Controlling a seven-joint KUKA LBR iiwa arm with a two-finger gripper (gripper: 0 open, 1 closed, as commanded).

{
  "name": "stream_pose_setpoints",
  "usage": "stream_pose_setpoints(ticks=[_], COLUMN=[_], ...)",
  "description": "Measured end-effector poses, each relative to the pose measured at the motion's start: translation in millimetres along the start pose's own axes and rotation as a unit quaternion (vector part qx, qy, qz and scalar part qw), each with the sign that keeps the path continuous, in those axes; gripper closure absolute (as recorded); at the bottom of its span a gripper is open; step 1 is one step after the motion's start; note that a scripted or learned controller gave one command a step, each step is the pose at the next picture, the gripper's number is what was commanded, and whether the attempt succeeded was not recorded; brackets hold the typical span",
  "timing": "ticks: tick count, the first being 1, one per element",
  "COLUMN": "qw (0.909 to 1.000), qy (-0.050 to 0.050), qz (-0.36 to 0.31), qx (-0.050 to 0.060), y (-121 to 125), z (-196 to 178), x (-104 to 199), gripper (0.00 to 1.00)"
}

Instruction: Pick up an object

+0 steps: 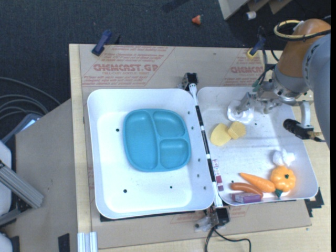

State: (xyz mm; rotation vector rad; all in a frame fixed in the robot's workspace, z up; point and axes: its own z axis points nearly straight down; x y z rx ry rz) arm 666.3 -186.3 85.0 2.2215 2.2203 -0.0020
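The gripper (pixel 242 111) hangs low in the right bin (pixel 299 140), near its upper wall; whether it is open or closed I cannot tell. Just below it lie two yellow pieces (pixel 227 133), touching each other. Farther down sit a white lump (pixel 282 157), an orange pumpkin (pixel 283 178), a carrot (pixel 256 181) and a purple marker (pixel 247 198). The left bin (pixel 105 156) holds a blue divided plate (pixel 156 139).

Two bins (pixel 100 140), one tray (pixel 156 139), six toys (pixel 220 135)
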Motion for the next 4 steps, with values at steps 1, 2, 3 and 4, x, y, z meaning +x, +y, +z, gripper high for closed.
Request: stream_pose_setpoints(ticks=[1,2,3,4], qw=[1.0,1.0,1.0,1.0], qy=[0.002,0.001,0.0,0.0], qz=[-0.001,-0.001,0.0,0.0], qx=[0.001,0.004,-0.001,-0.001], y=[-19.6,-1.0,0.2,0.4], z=[0.2,-0.1,0.1,0.0], x=[72.7,93.4,67.3,22.9], gripper=[0.0,0.0,0.0,0.0])
